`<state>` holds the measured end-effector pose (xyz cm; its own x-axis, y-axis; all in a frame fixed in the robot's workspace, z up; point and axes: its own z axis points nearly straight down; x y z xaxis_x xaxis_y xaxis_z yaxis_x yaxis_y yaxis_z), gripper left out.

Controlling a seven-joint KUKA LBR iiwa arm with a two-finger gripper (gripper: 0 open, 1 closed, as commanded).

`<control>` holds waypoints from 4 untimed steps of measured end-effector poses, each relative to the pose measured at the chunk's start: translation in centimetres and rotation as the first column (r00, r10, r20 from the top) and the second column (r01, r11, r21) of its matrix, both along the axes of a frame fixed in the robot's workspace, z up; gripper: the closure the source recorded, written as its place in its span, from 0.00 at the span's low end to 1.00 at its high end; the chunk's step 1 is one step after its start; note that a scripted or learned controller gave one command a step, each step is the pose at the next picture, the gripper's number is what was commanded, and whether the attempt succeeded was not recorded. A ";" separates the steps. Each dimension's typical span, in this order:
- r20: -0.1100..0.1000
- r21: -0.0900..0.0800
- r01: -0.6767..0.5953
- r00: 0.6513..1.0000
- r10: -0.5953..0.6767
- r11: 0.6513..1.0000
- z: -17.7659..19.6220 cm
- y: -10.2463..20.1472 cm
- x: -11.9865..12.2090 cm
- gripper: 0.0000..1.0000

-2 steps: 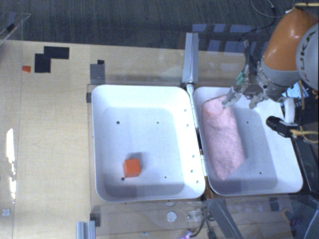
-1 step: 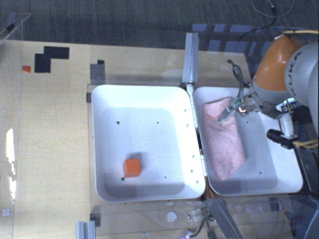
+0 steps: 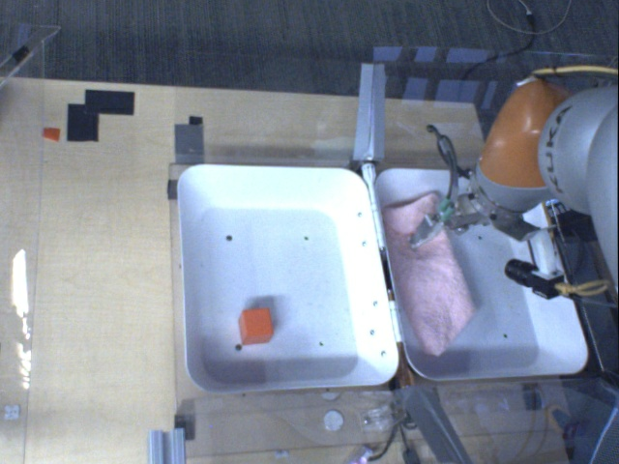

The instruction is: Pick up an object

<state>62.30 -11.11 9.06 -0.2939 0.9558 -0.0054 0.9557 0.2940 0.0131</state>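
Observation:
A pink cloth (image 3: 433, 283) lies along the left side of the right bin (image 3: 542, 351), bunched up against its left wall. My gripper (image 3: 428, 230) reaches in from the right and sits over the upper part of the cloth, at or just above its surface. An orange cube (image 3: 256, 326) rests on the floor of the left bin (image 3: 290, 201), near its front left, far from the gripper.
A metal divider post (image 3: 368, 114) stands behind the seam between the bins. The grey and orange arm (image 3: 542, 153) covers the right bin's back right corner. Black markers (image 3: 97, 112) and a small orange tag (image 3: 51, 134) lie on the bench at far left.

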 end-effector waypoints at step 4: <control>0.002 0.000 -0.003 1.000 0.003 1.000 0.0 -0.8 -1.6 0.00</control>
<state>60.66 -11.94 9.06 -0.2966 0.9550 -0.0058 0.9549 0.2966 0.0151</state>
